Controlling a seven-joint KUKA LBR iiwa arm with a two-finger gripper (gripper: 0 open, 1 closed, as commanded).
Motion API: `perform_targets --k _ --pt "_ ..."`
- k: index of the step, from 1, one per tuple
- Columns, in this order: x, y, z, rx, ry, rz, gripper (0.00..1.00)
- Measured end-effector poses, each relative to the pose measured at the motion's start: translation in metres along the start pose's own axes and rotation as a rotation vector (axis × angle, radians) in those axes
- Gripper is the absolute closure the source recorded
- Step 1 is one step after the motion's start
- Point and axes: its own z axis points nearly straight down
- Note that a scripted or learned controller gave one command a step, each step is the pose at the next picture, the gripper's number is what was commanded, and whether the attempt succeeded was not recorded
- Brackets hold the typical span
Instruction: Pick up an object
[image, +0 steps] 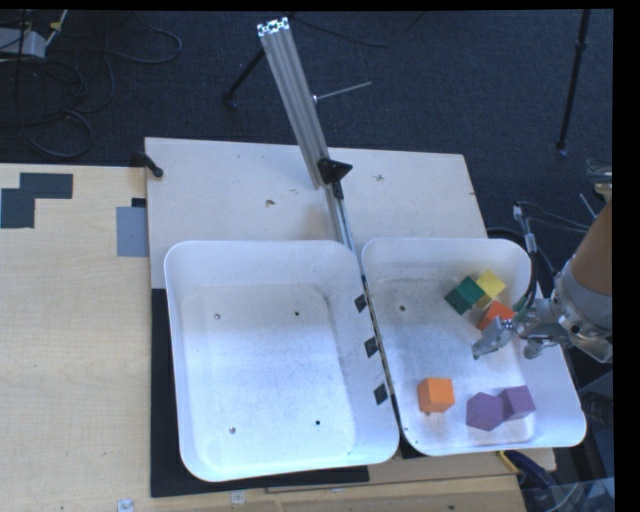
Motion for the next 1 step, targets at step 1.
perform_targets --k 1 --pt "-0.0034 0.0692 0.1163 -0.002 -0.002 -0.013 0.0"
